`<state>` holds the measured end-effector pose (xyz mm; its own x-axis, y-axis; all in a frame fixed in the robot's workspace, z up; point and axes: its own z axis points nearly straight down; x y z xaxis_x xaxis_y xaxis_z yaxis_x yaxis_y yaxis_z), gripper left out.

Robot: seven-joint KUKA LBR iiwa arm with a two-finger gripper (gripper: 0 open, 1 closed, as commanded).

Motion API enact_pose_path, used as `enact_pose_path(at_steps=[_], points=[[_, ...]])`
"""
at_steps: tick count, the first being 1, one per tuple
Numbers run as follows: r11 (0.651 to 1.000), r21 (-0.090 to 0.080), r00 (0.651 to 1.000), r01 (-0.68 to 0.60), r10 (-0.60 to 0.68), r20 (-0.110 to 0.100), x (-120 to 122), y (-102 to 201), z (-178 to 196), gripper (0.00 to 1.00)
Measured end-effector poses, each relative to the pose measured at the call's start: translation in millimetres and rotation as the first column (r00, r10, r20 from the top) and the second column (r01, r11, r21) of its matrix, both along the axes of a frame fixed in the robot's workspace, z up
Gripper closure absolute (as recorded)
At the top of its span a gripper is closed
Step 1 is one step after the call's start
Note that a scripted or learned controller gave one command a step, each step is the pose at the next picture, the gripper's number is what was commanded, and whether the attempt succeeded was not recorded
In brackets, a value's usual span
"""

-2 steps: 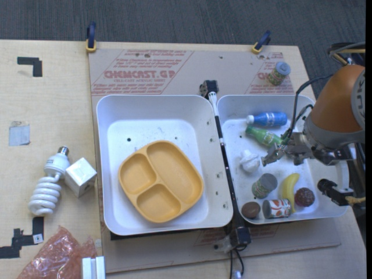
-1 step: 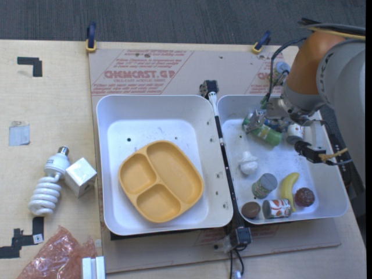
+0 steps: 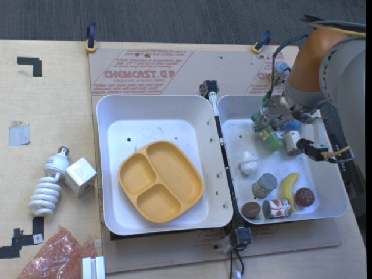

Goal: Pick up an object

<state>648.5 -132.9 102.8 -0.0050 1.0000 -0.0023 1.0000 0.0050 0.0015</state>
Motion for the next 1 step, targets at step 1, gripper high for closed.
enact_pose_path(at_steps=[1], points=[[1.0, 0.001, 1.0, 0.003, -0.003, 0.0, -41.0, 43.5, 143.3, 1.0]])
